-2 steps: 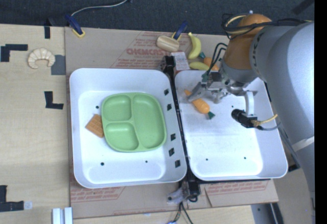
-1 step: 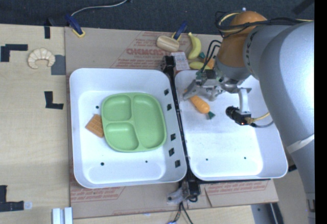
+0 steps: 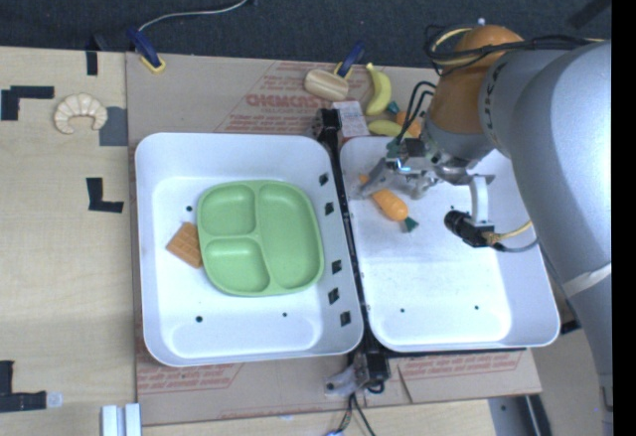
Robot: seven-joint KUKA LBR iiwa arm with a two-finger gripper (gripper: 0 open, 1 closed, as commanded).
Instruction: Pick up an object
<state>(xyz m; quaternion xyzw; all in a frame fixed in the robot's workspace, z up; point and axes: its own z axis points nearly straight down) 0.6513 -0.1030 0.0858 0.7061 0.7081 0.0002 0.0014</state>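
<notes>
The 2 white bins sit side by side on the counter (image 3: pixel 60 255), meeting at a dark seam. The right bin (image 3: pixel 457 310) has open white floor across its near half. A toy carrot (image 3: pixel 391 205), orange with a green tip, lies on that bin's far-left floor, close to the seam. The hand (image 3: pixel 405 169) hangs just above and beside the carrot; I cannot tell how its grip is set. In the left bin (image 3: pixel 238 325) a green 3-part plate (image 3: pixel 260 235) fills the middle, an orange cracker (image 3: pixel 185 243) touching its left rim.
</notes>
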